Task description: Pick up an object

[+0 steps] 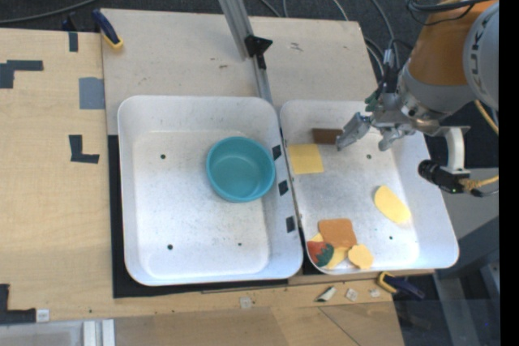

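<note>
Nearest the camera, an orange block (337,232) sits untouched. The gripper (369,134) hangs spread and unladen; the brown block (325,136) lies just left, long axis crosswise.

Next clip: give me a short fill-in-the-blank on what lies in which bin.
1. The blue bowl sits in the ___ bin.
2. The square slice by the right bin's inner wall is ___ in colour.
3. The gripper hangs over the ___ bin.

Missing words: left; yellow; right
</note>
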Action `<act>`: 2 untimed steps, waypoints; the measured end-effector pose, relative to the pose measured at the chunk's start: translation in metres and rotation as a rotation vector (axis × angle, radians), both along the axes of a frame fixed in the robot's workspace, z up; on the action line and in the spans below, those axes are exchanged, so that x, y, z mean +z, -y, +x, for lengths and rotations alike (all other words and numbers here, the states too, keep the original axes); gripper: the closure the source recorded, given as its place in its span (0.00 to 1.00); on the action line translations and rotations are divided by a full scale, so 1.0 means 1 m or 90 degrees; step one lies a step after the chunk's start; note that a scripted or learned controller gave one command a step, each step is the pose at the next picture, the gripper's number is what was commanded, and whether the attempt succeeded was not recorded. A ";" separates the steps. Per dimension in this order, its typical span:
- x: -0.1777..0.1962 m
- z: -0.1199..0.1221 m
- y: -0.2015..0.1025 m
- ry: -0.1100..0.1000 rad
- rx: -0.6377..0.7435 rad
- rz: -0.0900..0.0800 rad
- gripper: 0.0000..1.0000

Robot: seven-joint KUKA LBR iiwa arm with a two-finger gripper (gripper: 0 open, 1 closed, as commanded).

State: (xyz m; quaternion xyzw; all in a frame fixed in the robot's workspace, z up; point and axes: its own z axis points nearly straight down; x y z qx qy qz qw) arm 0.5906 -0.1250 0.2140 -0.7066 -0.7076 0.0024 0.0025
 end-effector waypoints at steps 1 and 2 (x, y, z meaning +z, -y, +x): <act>-0.045 0.004 0.000 0.001 0.000 0.000 0.00; -0.103 0.012 -0.001 0.000 0.001 0.000 0.00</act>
